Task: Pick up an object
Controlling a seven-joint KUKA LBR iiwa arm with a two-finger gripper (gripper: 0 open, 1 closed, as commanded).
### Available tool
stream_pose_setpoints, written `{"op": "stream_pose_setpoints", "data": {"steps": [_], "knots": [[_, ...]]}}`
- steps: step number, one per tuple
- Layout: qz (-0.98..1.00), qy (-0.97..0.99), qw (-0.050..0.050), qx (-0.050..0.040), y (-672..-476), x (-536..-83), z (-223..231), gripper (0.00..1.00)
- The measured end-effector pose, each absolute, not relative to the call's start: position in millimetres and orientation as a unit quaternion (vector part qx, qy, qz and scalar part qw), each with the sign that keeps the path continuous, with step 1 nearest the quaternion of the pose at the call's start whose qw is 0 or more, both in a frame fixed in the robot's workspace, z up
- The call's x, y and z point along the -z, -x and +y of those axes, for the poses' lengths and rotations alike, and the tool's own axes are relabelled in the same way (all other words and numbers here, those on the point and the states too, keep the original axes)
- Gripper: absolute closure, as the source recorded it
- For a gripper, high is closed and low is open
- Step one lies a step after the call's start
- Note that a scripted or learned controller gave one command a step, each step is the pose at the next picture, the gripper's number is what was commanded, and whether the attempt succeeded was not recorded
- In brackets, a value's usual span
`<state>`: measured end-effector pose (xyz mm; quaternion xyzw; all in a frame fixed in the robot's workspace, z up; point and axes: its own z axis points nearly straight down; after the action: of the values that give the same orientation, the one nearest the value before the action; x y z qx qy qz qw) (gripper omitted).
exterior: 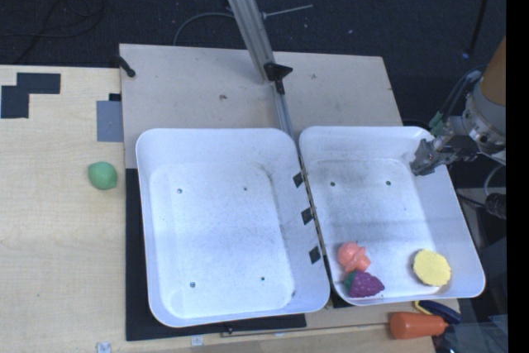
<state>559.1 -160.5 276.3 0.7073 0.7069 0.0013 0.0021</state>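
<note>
The right bin [388, 146] holds three small toys near its front edge: a pink-orange piece [354, 255], a purple grape-like piece [364, 284] just in front of it, and a flat yellow round piece [431, 267] toward the right corner. My gripper [421, 161] hangs over the bin's far right rim, well behind the toys. It is small and dark against the rim.
The left bin [165, 146] lies beside the right one, with black clips [307, 215] along the shared edge. A green ball [102, 175] rests on the wooden bench at the left. An orange object [416, 325] lies outside the right bin's front edge. A slanted metal rail [250, 19] stands behind the bins.
</note>
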Motion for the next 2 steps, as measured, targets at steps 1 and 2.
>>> {"op": "stream_pose_setpoints", "data": {"steps": [1,2], "knots": [[0.708,-0.706,-0.001,0.0,-549.6,-258.5,-108.6,1.0],[0.708,-0.706,0.0,-0.0003,-538.8,-262.8,-56.3,1.0]]}}
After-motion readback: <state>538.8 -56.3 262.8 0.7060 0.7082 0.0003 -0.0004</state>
